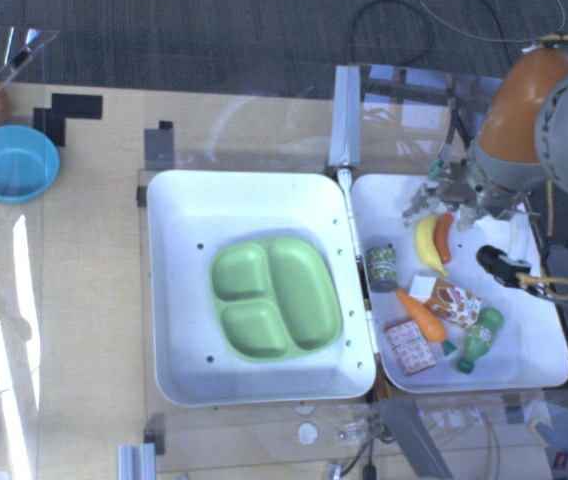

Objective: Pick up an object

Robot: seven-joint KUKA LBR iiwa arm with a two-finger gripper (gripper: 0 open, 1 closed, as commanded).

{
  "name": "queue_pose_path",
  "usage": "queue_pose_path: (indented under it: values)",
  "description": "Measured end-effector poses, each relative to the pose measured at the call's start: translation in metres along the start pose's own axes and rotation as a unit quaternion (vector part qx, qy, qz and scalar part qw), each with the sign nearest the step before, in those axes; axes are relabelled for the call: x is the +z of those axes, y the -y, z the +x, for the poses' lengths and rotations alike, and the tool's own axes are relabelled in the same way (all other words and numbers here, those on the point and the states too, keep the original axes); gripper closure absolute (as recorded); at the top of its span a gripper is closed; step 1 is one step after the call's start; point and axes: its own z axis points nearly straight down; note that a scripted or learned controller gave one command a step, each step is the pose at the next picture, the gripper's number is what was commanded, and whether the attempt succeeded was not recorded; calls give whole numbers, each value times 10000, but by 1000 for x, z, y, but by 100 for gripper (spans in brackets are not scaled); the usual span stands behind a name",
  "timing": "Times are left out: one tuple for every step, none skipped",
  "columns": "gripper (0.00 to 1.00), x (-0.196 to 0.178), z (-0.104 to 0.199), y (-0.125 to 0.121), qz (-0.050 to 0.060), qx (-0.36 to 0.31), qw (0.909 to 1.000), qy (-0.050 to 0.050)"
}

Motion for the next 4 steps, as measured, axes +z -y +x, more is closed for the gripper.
queue_pose_path:
  values:
    - [100,-13,2,-3,-39,-19,10000,-5]
    - [0,-13,2,-3,-38,-18,10000,-5]
    - [0,56,-35,-36,57,-47,10000,11]
    - [100,42,-33,-39,15,-86,10000,19]
